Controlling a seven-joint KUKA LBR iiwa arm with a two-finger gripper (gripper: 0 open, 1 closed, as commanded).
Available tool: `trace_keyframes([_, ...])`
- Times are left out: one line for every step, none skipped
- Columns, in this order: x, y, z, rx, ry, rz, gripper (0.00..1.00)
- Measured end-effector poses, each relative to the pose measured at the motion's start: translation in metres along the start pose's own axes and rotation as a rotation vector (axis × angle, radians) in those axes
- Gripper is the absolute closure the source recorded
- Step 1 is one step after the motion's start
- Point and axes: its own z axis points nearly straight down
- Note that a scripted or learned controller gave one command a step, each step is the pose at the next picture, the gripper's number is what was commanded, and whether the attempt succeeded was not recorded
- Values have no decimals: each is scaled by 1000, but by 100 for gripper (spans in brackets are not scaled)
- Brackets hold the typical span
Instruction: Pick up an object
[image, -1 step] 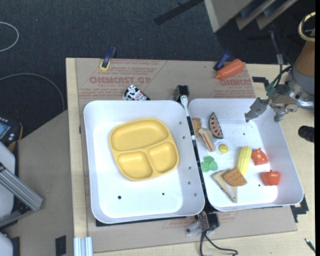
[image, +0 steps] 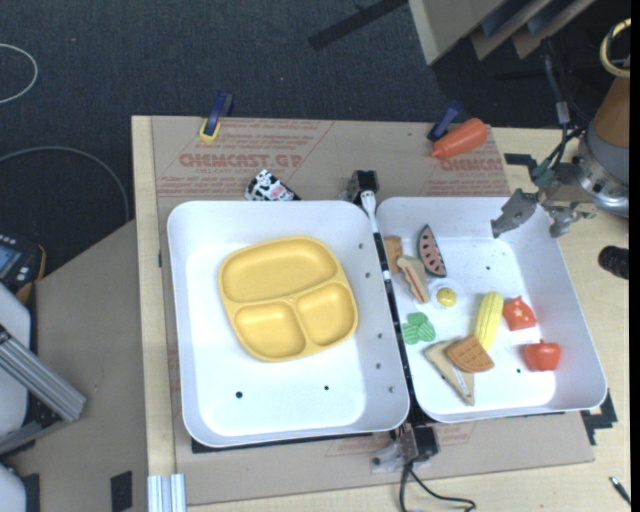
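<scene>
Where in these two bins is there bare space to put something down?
Left bin: a bare strip along its near edge, below the yellow tray. Right bin: bare floor at the far right, between the watermelon slice and the tool. Around the corn it is crowded.

We see the pincer poised over the right bin at its one-o'clock corner, above toy foods: a watermelon slice, corn cob and tomato. The left bin holds a yellow divided plate.
</scene>
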Motion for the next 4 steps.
trace_keyframes([7,3,46,5,1,-1,0])
trace_keyframes([6,0,110,8,2,0,0])
trace_keyframes([7,0,154,3,1,0,0])
trace_keyframes([6,1,140,-3,-1,1,100])
